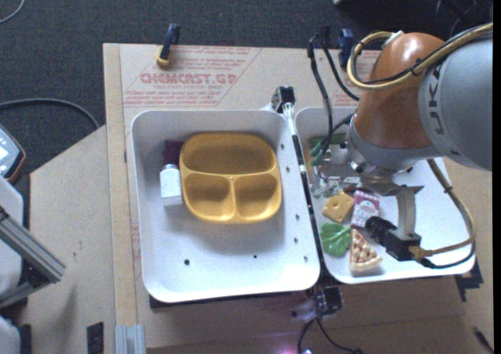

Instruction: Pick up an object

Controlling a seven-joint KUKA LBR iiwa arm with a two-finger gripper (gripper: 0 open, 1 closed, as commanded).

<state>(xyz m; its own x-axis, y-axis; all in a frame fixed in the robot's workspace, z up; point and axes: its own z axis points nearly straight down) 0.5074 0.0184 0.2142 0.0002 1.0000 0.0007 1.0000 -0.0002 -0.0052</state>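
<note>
Nearest the camera in the right bin (pixel 450 223), a waffle-like toy wedge (pixel 363 253) and a green leaf piece (pixel 336 238) lie below the jaws (pixel 333 180), a yellow cheese-like block (pixel 340 207) just under them. All look light, stiff and small; the block's flat sides seem best to pinch. The wrist hides the jaws, so their opening cannot be told. Farther left, a yellow divided tray (pixel 231 176) sits in the other bin (pixel 149 251).

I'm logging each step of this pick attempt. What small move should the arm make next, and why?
Probably a short straight descent. The gripper hangs over the right bin, close above the yellow cheese-like wedge, with a green piece and a waffle-like slice lying nearer the camera. Nothing shows between the jaws, so no pick has happened yet.
</note>
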